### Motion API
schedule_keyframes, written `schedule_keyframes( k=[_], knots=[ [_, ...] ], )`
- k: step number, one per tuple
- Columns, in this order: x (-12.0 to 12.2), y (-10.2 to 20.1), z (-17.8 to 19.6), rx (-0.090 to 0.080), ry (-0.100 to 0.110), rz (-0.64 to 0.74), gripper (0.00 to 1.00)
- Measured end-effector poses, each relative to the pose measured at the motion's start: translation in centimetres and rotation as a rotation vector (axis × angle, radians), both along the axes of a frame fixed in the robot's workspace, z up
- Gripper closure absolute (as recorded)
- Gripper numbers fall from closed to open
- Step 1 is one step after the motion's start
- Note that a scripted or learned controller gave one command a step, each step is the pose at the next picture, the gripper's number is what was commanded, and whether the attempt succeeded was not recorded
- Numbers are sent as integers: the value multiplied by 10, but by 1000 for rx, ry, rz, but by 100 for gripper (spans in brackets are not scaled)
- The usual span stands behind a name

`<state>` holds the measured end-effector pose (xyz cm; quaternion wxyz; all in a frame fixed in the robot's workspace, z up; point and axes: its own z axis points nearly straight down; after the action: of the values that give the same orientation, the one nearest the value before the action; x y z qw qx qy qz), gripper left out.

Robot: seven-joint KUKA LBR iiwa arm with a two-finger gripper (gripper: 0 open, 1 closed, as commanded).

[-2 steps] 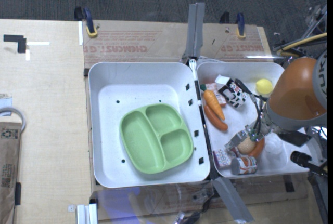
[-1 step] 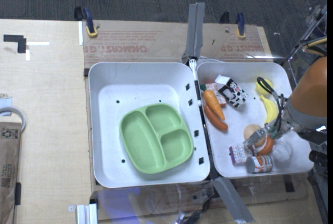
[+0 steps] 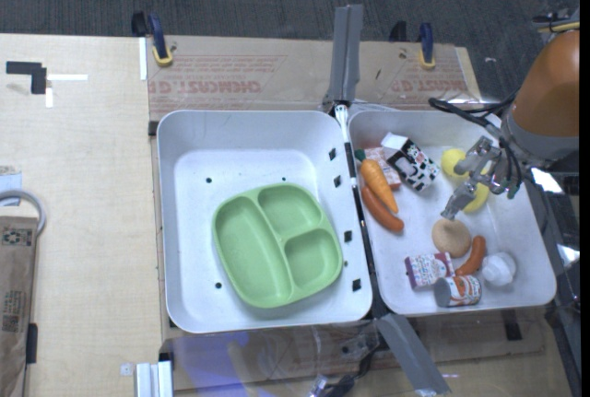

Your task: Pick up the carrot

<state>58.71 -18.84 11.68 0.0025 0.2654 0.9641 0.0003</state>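
The carrot [image 3: 378,183] lies in the right bin [image 3: 535,229] against its left wall, beside a sausage-like piece [image 3: 384,213], so its right flank is the side free for a grasp. The end effector [image 3: 475,179] hovers well apart, over the banana [image 3: 461,174]; its fingers look parted with nothing between them, though blur leaves this uncertain.

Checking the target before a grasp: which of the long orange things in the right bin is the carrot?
The carrot lies by the bin's left wall, tapered, above the sausage beside it.
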Motion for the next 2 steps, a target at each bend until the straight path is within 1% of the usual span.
schedule_keyframes(
  k=[1,2],
  knots=[
    [1,0,10,0,-5,-4,100],
    [-23,103,78,0,3,114,100]
  ],
)
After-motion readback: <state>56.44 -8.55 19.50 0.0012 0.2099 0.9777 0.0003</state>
